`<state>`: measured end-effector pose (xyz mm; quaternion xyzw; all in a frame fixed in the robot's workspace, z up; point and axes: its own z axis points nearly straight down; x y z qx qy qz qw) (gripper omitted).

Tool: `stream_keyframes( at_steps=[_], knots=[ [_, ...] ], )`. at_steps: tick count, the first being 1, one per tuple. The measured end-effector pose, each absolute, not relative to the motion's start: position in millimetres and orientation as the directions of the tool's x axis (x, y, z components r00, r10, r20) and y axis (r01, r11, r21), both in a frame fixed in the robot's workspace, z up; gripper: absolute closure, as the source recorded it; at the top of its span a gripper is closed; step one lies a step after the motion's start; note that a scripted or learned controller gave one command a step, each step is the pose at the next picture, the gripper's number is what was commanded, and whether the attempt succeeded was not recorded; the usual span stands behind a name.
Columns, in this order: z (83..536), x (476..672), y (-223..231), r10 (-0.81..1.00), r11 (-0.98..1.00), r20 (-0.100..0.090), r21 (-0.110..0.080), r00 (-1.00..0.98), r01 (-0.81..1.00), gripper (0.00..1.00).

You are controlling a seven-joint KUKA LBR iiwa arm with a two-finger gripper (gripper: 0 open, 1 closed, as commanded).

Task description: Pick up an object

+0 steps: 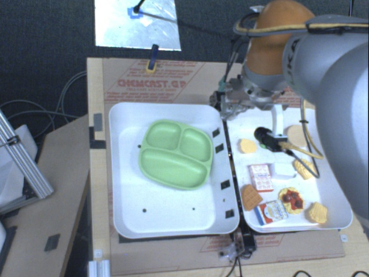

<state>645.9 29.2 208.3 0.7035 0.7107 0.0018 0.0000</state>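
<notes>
Nothing lifted yet, as far as we are seeing: the gripper is hanging over the far end of the divider between the two bins, nothing is showing in its grasp, and we are unable to tell whether it is spread or pressed together from this angle. We are judging the task as barely begun, with choosing, descending, closing and lifting all left to do. We are counting candidates. The left bin is holding one thing, a green plate with three compartments, lying flat near the middle. The right bin is holding about nine small pieces, well apart from the gripper apart from the nearest: a yellow chunk, a red-and-white card, a brown cracker, a packet, a pizza piece, a white scrap, a tan disc and two more yellow bits. The arm is covering part of that bin, so we are treating nine as a floor.
</notes>
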Motion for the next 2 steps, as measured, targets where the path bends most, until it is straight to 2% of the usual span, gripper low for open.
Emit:
stream_keyframes(
  at_steps=[1, 2],
  knots=[
    [221.9, 645.9, 72.1, 1.000, 0.010, 0.003, 0.003, -0.010, 1.000, 1.00],
    [216.4, 655.6, 85.4, 1.000, 0.006, 0.001, 0.003, -0.006, 1.000, 1.00]
  ],
)
